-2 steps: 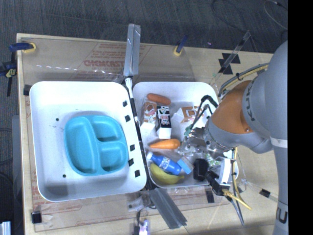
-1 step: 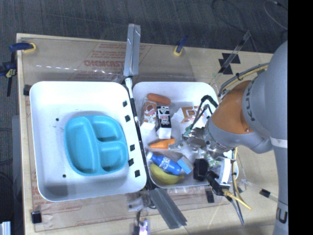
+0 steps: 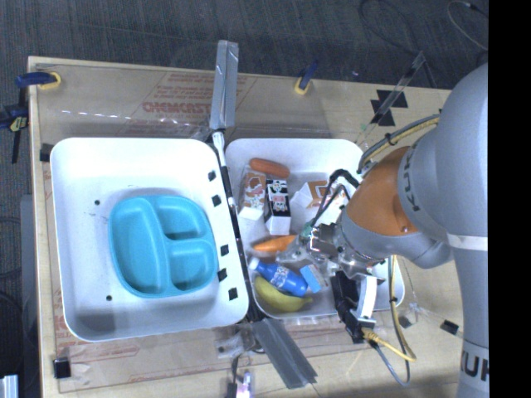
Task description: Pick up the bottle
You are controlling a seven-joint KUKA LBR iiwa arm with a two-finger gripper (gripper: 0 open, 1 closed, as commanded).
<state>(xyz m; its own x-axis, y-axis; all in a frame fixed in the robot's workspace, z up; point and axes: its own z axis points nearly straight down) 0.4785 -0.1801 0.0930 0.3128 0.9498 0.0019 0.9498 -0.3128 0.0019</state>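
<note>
The bottle point(image 3: 286, 279) lies on its side in the lower part of the right bin point(image 3: 290, 146), below the middle of the frame. It looks like a small clear plastic one with a blue label round its body. It rests against and partly on a banana point(image 3: 278, 298), which curves beneath it along the bin's lower wall. Just above it lies an orange, carrot-like piece point(image 3: 274, 244). Further up stand two small printed cartons point(image 3: 278, 197), and a sausage-shaped thing point(image 3: 270, 167) lies near the top wall.

The gripper point(image 3: 322, 243) hangs over the same bin, just right of and slightly above the bottle, under the orange-banded wrist. Whether it is spread or closed I cannot tell from this angle, and nothing shows held in it.

The bottle is likely light, with thin walls that give under pressure, and smooth enough to roll or slip. Being round and propped on the banana, it may turn away if pushed from one side. The best hold seems to be across the labelled middle, squeezing its narrow width and clear of the banana below.

The left bin point(image 3: 83, 164) holds a blue divided tray point(image 3: 162, 243).
</note>
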